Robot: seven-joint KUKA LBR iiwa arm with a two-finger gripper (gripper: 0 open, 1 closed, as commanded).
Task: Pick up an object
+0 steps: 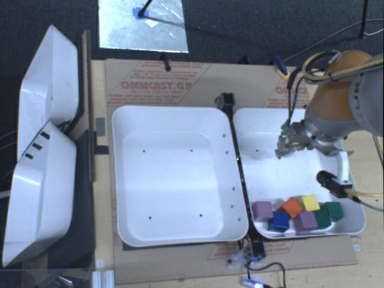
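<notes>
Several small blocks lie bunched at the near edge of the right bin: a purple one, a blue one, an orange one, a yellow one, a second purple one and a green one. My gripper hangs over the far middle of the right bin, well behind the blocks and apart from them. Nothing shows between its fingers. The arm's grey body and orange band cover the bin's far right corner.
The left bin sits beside the right one, with a black divider between them. Two spare white bins lean at the far left. A shiny metal sheet lies beyond the bench. Cables trail at the right bin's rim.
</notes>
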